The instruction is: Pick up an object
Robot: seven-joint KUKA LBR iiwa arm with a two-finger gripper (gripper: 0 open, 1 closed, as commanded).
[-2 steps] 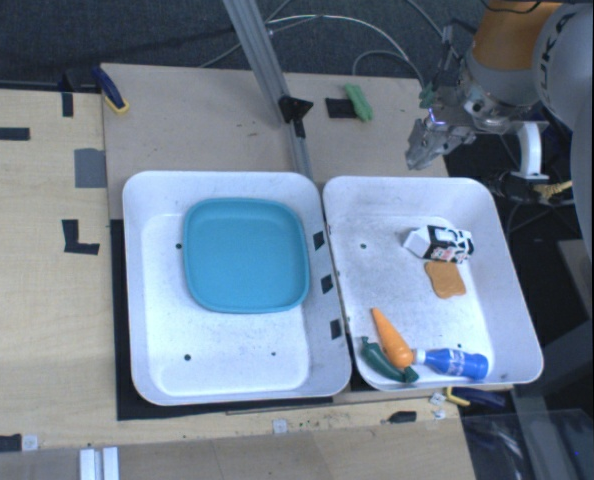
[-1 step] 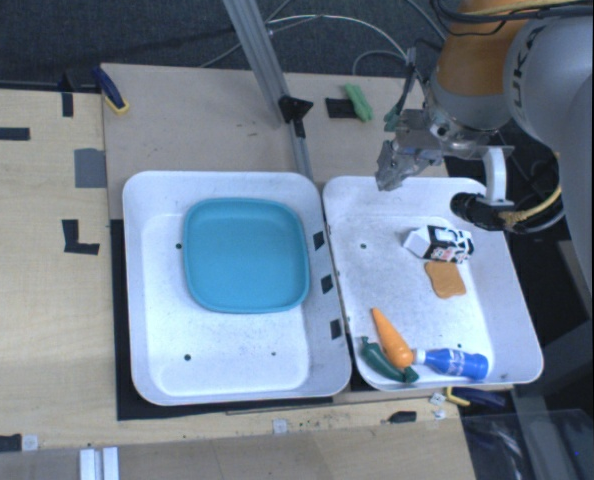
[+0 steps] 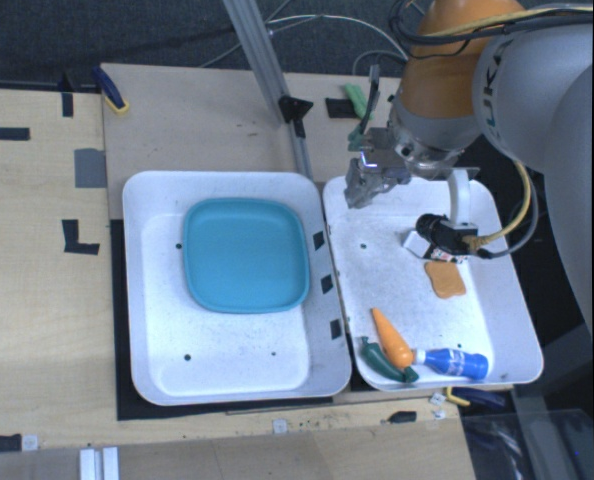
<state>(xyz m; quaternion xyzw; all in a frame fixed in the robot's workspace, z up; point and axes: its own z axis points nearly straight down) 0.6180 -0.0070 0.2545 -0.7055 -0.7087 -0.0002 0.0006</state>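
In the right bin (image 3: 497, 298) lie an orange carrot with a green top (image 3: 390, 340), a blue and white tube (image 3: 455, 364) and a flat tan piece (image 3: 445, 278). The left bin (image 3: 152, 218) holds a teal square plate (image 3: 245, 254). My gripper (image 3: 365, 184) hangs over the far left corner of the right bin, well away from the carrot and tube near the front. Nothing shows between its fingers.
A slanted metal pole (image 3: 267, 63) rises behind the bins. A black fitting with cable (image 3: 445, 233) hangs off the wrist over the right bin. A green-handled item (image 3: 357, 100) lies on the bench behind. Cables run across the back.
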